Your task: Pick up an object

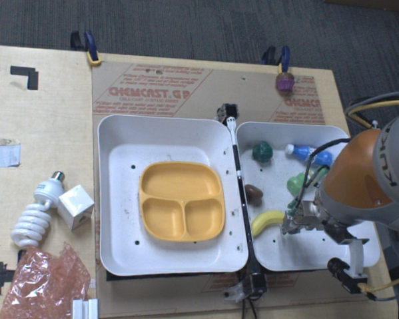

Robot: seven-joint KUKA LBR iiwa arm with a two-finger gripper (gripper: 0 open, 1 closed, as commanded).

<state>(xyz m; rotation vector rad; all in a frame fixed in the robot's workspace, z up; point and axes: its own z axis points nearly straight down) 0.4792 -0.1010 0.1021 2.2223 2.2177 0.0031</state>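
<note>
Arm's down in the right bin (274, 259), right next to the banana

Gripper (291, 223) sits just at the banana's (267, 221) 3 o'clock end; can't tell how it's set. Brown thing (253, 192) at 11 o'clock, yellow tray (181, 201) in the left bin (118, 184).

Brown protective sheet (156, 86) under the bins, upper middle of frame: red print reads "CHEMCAST. G P", repeated in a slanted block at upper left of the sheet, with smaller lines under it too blurred to read; a second partial red block at upper right near the purple object (285, 81), cut off, not legible. Arm (379, 171) at right edge: dark letters "KU" on the grey housing, rest out of frame. Nothing else legible.
</note>
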